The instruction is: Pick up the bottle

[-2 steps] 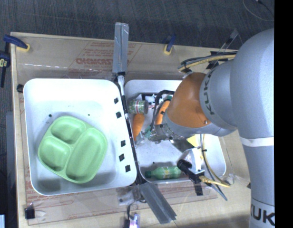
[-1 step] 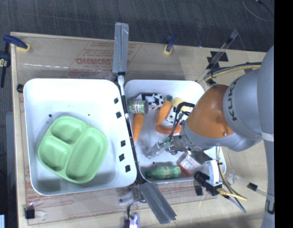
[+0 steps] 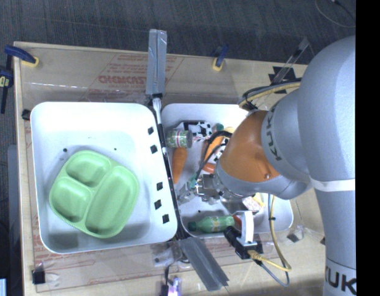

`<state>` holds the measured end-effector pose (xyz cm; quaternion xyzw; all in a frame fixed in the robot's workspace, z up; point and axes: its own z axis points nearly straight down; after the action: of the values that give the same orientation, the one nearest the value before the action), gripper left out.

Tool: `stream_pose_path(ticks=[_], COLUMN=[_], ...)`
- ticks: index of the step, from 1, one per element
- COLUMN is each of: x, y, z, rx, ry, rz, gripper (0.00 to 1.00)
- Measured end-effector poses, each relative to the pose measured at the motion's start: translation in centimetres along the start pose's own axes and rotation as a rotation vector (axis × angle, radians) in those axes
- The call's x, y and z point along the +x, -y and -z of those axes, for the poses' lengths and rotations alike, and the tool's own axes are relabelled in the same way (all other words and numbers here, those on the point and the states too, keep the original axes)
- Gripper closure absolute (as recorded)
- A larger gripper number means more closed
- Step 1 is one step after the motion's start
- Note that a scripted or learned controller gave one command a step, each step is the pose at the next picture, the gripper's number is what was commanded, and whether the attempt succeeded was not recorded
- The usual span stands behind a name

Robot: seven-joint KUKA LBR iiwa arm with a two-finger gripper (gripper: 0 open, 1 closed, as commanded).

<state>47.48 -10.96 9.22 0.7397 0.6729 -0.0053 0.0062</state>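
Observation:
A green bottle lies on its side along the near wall of the right bin. A second small bottle with a green cap lies at the bin's far left corner. My gripper hangs low over the bin's left middle, just above and to the left of the green bottle. It is beside an orange carrot-shaped item. The arm's orange band and grey wrist cover much of the bin's middle and right. I see nothing held by the gripper.
The left bin holds a light green divided plate. A black-and-white item lies at the far wall of the right bin. An orange-rimmed object is partly hidden under the wrist. Yellow cable trails over the bin's near right corner.

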Motion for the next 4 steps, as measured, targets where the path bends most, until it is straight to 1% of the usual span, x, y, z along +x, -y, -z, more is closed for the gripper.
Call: stream_pose_path(ticks=[1, 2, 3, 4], x=[0.6, -8.3, 1.1, -0.2], y=[0.0, -1.0, -0.6, -0.3], z=[0.1, -0.1, 0.0, 0.0], rx=[-0.002, 0.004, 0.001, 0.002], ry=[-0.002, -0.017, -0.003, -0.014], rz=[-0.213, -0.231, -0.359, -0.153], gripper=[0.00, 0.00, 0.00, 0.00])
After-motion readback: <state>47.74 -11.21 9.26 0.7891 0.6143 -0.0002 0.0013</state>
